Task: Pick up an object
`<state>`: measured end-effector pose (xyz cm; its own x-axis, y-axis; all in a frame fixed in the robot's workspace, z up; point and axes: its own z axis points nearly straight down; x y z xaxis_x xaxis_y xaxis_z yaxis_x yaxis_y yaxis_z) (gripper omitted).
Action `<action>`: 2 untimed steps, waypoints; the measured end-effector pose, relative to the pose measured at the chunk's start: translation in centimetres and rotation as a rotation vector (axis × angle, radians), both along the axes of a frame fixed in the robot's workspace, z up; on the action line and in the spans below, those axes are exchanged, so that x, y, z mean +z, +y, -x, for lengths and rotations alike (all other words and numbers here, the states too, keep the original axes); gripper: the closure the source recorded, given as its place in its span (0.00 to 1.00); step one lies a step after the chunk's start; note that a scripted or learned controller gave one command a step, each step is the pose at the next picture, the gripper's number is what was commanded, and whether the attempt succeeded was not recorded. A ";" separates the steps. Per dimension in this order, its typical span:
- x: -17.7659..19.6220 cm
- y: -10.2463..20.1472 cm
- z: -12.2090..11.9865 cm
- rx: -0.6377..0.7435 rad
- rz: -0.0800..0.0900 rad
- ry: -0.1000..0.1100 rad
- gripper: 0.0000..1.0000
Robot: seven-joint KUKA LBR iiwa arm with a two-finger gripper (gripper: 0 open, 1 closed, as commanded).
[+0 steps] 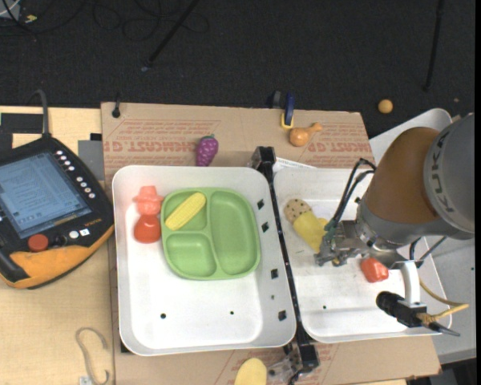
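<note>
Gripper [330, 251]: low in right bin [329, 327], beside yellow toy [310, 229]; fingers' state impossible to tell.
Right bin: three things, namely yellow toy, speckled cookie [297, 208], red block [374, 270].
Left bin [192, 319]: one green divided plate [211, 233] carrying one corn cob [183, 210]; one red-pink figure [147, 213].
Worktop: one tablet controller [36, 207], one purple grape bunch [206, 149].

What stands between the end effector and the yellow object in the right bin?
Nothing visible. The end effector sits in the right bin, right beside the yellow object, with no other item between them. The red object lies on its other side.
</note>
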<state>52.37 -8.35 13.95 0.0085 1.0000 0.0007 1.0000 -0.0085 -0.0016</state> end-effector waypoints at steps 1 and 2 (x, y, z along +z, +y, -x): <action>6.3 0.0 0.2 0.007 0.001 -0.004 1.00; 8.9 -0.1 0.1 0.008 0.000 -0.002 1.00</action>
<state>52.24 -8.48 22.89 0.0007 1.0000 0.0002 1.0000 -0.0007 0.0008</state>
